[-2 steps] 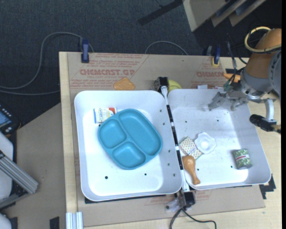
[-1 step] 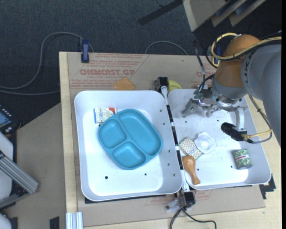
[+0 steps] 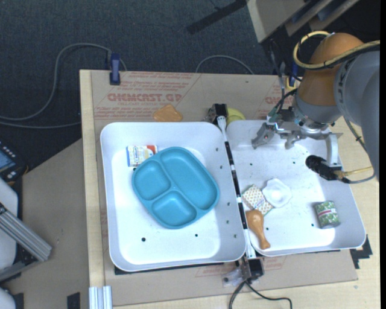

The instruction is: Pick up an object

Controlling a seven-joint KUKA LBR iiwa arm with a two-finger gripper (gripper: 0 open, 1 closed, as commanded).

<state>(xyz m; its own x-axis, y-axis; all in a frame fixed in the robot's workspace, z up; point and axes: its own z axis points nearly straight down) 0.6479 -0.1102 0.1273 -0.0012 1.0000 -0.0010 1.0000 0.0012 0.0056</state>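
A dark blue-grey carpet (image 3: 54, 30) covers the floor around the bench. The bench top (image 3: 181, 90) is a tan board printed with faded red lettering, set on a larger beige surface (image 3: 54, 199). A thin grey cable (image 3: 66, 54) loops across the carpet, well to the left of the jaws, ending at a blue clip (image 3: 114, 63) on the board's far edge. Metal framing (image 3: 24, 235) slants in at the lower left corner. Beige furniture (image 3: 283, 15) stands beyond the jaws at the top. Light is even and soft.
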